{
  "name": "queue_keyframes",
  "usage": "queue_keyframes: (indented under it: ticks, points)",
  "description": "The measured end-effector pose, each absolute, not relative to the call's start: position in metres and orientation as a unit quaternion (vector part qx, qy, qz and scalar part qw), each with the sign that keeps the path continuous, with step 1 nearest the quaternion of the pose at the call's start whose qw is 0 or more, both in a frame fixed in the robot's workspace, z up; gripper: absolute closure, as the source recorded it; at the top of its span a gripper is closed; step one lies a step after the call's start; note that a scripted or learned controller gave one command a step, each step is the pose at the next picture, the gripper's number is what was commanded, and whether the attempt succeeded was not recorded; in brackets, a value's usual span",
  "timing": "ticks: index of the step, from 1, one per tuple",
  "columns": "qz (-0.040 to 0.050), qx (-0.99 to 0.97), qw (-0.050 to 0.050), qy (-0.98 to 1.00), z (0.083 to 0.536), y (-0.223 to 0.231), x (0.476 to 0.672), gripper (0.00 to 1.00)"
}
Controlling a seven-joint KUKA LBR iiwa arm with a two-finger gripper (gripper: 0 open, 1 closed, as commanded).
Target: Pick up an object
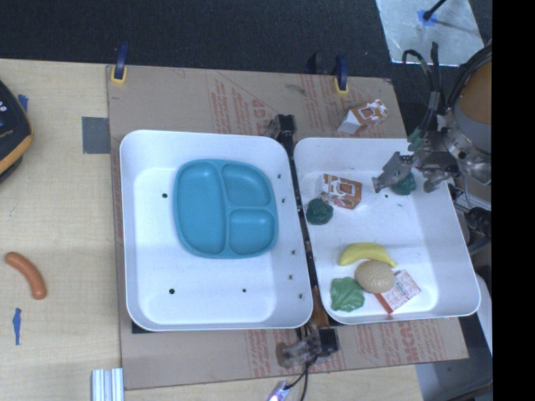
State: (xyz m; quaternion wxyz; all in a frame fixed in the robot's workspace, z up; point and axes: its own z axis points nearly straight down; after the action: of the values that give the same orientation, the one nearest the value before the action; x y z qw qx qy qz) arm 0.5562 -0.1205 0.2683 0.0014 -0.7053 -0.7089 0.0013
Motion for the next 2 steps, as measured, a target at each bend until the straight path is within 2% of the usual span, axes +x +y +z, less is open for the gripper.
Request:
queue_keyframes:
  ticks: [1, 2]
  points:
    - [0.0023, -0.705, 0.002, -0.709, 0.151, -0.135, 0.533, 0.0]
    - [0.0015, -0.705, 0.001, -0.709, 0.091, -0.132, 0.519, 0.0]
